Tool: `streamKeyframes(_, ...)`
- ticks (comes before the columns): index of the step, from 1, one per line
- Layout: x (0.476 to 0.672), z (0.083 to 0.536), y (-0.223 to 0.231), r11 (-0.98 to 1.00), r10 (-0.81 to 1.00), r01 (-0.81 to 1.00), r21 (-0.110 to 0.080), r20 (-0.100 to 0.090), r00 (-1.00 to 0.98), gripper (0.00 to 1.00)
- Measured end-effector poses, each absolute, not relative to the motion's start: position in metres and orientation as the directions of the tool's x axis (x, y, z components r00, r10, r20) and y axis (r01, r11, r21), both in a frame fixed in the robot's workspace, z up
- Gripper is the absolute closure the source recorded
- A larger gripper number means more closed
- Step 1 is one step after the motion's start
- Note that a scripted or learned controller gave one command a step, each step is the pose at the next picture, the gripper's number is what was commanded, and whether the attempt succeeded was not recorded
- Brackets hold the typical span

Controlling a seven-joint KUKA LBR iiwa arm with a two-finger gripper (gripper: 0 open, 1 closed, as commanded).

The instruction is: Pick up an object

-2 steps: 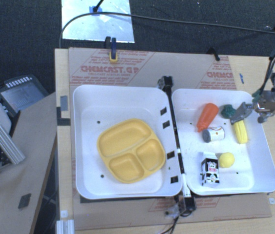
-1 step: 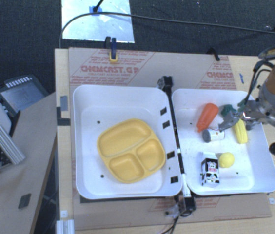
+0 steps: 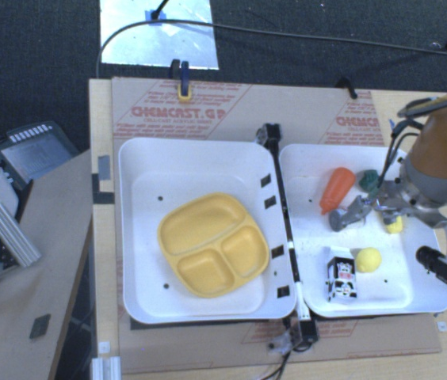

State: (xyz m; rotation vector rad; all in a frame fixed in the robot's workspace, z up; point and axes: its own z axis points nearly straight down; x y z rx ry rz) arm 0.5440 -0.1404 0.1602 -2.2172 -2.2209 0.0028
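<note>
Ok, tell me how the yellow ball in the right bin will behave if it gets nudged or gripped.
The yellow ball looks round and smooth, so it would probably roll across the right bin floor when nudged. Its curved surface may slip out of a loose pinch. It seems small and probably light.

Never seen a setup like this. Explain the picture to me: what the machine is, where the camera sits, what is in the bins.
One camera looks down at a slant on a bench with two white bins. The robot arm, grey and orange, reaches in from the right; its gripper is low in the right bin, among an orange carrot toy, a yellow ball, a small black-and-white box and a dark green item. The left bin holds a yellow divided tray. I cannot tell whether anything is held.
</note>
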Motion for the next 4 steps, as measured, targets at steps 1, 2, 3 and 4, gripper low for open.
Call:
streamKeyframes(1,0.541,0.097,-0.140,0.001,1.000,1.000,-0.004,0.001,-0.001,0.00)
streamKeyframes(2,0.543,0.112,-0.141,0.002,1.000,1.000,0.003,-0.001,-0.002,1.00)
streamKeyframes(3,0.538,0.163,-0.149,0.000,1.000,1.000,0.006,-0.002,0.000,1.00)
streamKeyframes(4,0.531,0.213,-0.155,0.000,1.000,1.000,0.007,-0.002,0.000,1.00)
